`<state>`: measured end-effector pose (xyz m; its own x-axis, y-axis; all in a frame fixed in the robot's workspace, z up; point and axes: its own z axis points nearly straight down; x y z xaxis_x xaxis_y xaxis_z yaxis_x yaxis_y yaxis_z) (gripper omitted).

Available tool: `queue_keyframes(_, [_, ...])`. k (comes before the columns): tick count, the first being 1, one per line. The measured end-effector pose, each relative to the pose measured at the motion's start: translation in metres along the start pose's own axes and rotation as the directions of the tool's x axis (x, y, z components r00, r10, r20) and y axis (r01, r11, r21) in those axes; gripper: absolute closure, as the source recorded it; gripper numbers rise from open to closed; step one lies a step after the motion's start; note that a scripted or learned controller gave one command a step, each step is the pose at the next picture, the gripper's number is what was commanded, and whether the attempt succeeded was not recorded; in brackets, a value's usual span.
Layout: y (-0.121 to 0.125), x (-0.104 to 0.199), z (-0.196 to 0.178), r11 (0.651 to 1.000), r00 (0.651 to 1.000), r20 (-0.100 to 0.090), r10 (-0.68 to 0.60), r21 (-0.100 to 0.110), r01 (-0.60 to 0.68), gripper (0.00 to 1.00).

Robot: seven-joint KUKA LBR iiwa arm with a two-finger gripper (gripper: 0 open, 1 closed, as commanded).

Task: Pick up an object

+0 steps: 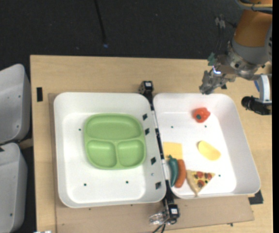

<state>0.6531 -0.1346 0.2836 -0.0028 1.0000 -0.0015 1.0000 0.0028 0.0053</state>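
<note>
The right bin (236, 130) holds several toy foods. A red tomato-like piece (201, 114) lies near the back, a yellow lemon-like piece (208, 150) sits in the middle, and a flat yellow cheese square (172, 150) lies at the left. At the front are a red sausage with a teal tip (177, 171) and a pizza slice (199, 179). My gripper (210, 85) hangs above the back rim of the right bin, up and to the right of the red piece, with nothing seen between its fingers.
A green divided plate (114, 141) rests in the left bin (66, 178). A black clip (146, 87) joins the bins at the back, another (171, 210) at the front. White shapes (3, 130) stand off the bench's left side.
</note>
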Motion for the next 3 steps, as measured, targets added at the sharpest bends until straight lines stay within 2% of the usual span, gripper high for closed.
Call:
queue_keyframes(1, [-0.008, 0.043, 0.005, 1.0, 1.0, -0.001, -0.002, 0.009, 0.002, 1.0])
queue_keyframes(3, [-0.01, 0.131, 0.026, 1.0, 1.0, -0.001, -0.003, 0.009, 0.003, 1.0])
